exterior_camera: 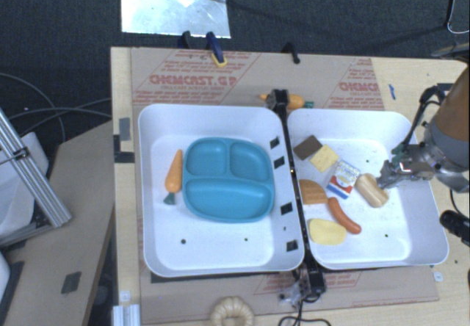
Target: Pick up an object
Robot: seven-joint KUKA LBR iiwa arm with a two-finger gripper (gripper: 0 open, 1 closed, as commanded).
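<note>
two bins, one carrot, one plate

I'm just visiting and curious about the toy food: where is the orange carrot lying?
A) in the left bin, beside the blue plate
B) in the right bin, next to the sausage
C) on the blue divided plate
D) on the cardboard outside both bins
A: the carrot lies on the left bin floor, just left of the blue plate.
</note>
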